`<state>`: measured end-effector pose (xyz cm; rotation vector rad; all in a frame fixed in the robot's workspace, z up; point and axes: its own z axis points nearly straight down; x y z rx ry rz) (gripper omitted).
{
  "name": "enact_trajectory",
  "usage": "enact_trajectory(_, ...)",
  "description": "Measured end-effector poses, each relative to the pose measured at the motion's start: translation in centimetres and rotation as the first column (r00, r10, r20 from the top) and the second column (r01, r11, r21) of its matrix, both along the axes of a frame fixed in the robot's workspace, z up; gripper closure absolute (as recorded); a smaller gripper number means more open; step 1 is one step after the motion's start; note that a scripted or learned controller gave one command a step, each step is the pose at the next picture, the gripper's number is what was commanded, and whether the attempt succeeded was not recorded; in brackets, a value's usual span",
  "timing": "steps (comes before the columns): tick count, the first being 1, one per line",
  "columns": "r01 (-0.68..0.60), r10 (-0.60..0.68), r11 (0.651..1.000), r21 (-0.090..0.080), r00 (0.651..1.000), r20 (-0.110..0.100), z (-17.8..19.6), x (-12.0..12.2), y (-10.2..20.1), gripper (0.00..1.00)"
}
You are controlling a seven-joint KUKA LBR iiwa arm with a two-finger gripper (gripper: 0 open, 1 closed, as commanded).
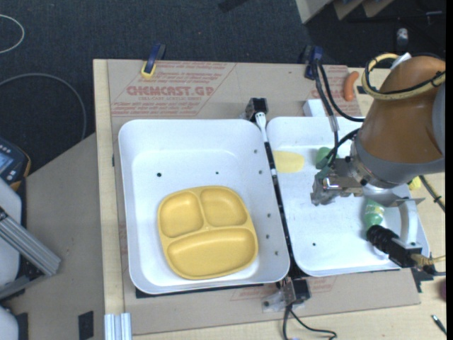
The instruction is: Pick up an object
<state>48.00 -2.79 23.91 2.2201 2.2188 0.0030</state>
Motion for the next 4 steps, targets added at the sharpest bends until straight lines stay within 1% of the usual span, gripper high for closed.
enact_trajectory(1,-0.008,0.008,1.0,0.002,1.0,0.001,2.4,0.0,5.9,1.0)
enact_trajectory(3,-0.002,0.002,1.0,0.0,1.0,0.003,4.3,0.1,5.6,1.0)
enact_trajectory(4,-0.006,0.006,1.0,0.002,1.0,0.005,10.6,0.0,8.9,1.0)
